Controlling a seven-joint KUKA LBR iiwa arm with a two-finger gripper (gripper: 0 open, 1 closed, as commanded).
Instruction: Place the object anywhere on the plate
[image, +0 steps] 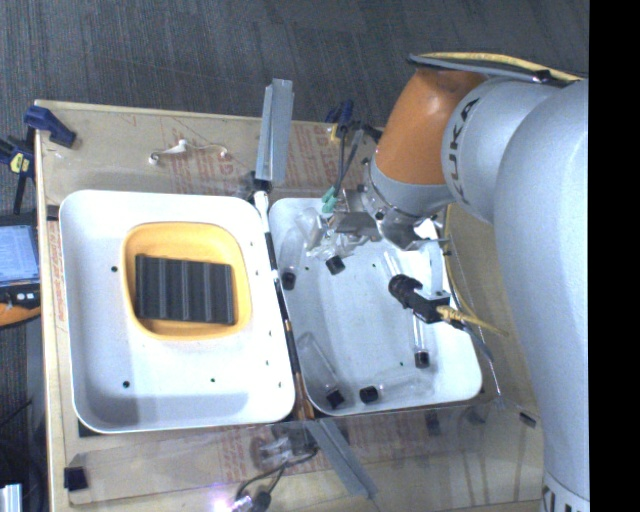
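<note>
Lettering: the grey arm (520, 200) carries black letters beside its orange band; "UKA" can be read, and the first letter is partly hidden. No other writing is legible.

Object: a dark grey rectangular block (186, 290) with four lengthwise ridges and a matt surface. It lies flat on the yellow plate (185, 238), inside the plate's rim. The plate sits in the left bin (90, 380).

Gripper (335, 238): positioned over the far left corner of the right bin (455, 385), well apart from the block. Its opening state cannot be told from this view.

Bench: a blue clamp (48, 123) sits at the far left corner.
</note>
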